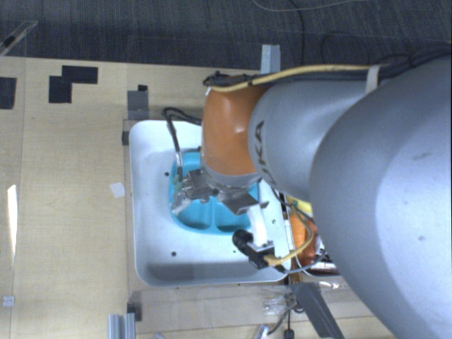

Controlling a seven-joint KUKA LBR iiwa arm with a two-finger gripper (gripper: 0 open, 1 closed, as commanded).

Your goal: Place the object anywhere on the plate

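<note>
Over the left white bin (pixel 152 210) the grey arm (pixel 339 161) covers most of the blue plate (pixel 194 217); an orange object (pixel 302 237) lies beside it; whether the tool (pixel 191 189) is open I cannot tell.

bin (pixel 152 210): glossy white plastic. plate (pixel 201 217) inside it: smooth blue plastic. bench (pixel 63 189) around bin: matt pale wood.

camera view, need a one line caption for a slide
KUKA arm reaching from the right, its gripper low over a blue plate in the left white bin.
</note>
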